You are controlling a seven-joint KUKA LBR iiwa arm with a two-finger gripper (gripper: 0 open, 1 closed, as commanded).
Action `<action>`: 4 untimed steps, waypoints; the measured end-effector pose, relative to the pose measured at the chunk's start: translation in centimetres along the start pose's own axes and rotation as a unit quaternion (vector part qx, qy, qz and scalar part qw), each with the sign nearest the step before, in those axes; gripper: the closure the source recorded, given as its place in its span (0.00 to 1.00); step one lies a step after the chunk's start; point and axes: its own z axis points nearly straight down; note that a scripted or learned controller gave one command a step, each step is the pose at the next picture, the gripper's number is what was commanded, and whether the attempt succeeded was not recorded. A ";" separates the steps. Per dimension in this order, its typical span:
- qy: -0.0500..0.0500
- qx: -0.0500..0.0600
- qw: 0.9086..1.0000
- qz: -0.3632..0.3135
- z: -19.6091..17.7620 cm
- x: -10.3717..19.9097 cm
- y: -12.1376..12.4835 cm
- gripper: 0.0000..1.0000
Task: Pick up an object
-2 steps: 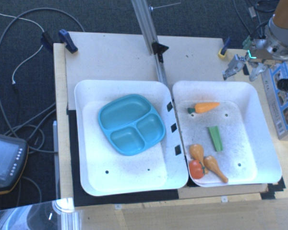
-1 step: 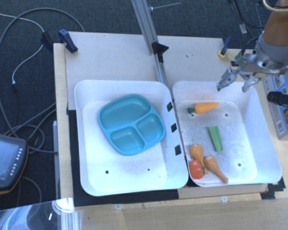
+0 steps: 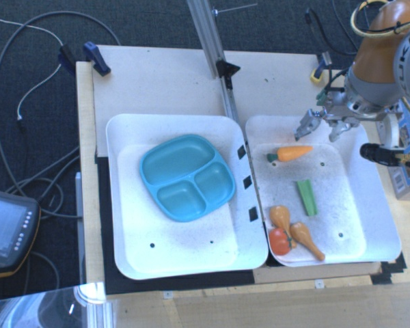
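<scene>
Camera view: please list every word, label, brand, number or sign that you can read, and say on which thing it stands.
No text can be read in this view.
Black tabs along the wall between the two bins: plain, no letters.
Dark device at the left edge: any markings too small and blurred to read.
Blue divided plate, toy carrot, green piece and end effector: no print visible.
</scene>
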 end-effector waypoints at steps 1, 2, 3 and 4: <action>0.000 -0.001 1.000 0.000 5.9 0.1 0.8 0.00; -0.001 -0.004 1.000 -0.001 4.3 0.1 1.0 1.00; -0.002 -0.008 1.000 0.000 -2.2 0.1 1.5 1.00; -0.001 -0.007 1.000 0.000 -4.5 0.1 1.6 1.00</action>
